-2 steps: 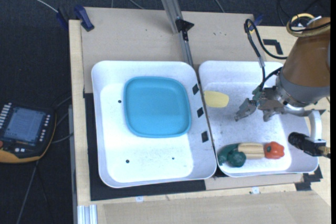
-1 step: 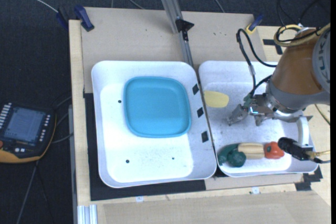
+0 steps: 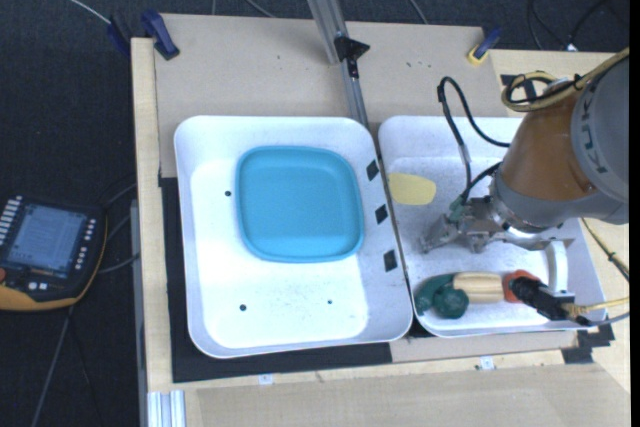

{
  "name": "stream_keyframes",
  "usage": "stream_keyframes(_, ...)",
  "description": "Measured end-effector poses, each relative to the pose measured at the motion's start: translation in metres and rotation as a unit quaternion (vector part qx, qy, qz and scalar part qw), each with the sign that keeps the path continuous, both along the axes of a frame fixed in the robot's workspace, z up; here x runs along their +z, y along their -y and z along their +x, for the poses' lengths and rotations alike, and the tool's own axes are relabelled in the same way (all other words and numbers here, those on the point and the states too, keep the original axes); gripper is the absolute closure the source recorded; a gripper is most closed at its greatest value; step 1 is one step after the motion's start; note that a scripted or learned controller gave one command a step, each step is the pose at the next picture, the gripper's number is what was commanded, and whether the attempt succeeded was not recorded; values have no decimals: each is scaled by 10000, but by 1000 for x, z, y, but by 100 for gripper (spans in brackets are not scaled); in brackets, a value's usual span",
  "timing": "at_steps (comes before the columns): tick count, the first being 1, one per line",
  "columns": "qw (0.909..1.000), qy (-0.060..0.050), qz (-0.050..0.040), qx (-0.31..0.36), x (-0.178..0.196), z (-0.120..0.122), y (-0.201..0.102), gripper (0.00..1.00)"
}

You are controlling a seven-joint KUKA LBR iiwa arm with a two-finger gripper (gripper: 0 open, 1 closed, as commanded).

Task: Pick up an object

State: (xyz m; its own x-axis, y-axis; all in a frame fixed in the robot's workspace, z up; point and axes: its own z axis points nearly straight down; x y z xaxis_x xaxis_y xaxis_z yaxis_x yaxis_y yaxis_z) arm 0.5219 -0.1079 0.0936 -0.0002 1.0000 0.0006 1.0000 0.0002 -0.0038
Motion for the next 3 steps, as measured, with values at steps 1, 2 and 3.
stream_keyframes(1,10000,24,-1,1,12,1,0,100)
stream_keyframes(2,10000,46,-6,2,75,5,2,100)
stream_keyframes(3,10000,48,-6,3,127,6,2,100)
